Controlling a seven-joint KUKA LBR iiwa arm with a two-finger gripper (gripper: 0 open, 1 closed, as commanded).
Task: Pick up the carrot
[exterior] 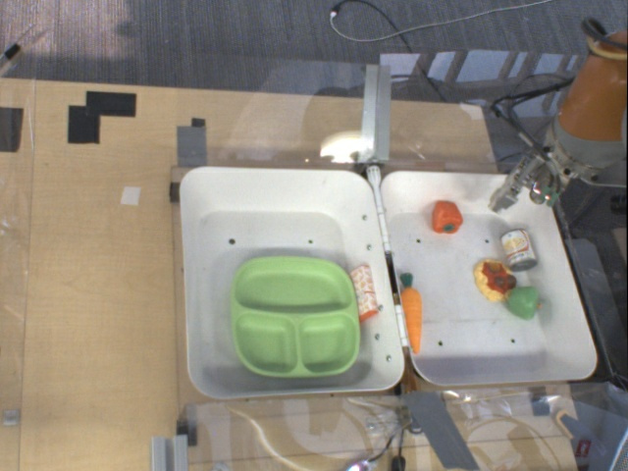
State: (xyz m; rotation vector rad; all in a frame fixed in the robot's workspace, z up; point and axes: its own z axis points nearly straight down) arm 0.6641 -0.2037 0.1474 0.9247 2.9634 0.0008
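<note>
Lying along the right bin's [549,361] left wall, carrot [412,318].

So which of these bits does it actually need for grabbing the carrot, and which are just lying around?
Needed:
carrot, right bin's left edge
pincer

Lying about:
green divided plate
small packet
red pepper
tin can
green fruit
yellow-red toy food

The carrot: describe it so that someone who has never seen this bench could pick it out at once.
Start at the right bin of the two white ones and go to its left wall, beside the divider. The carrot lies there along the wall, green top pointing away from the viewer. It is the only long, tapered orange thing; the red-orange pepper further back is short and round.
</note>
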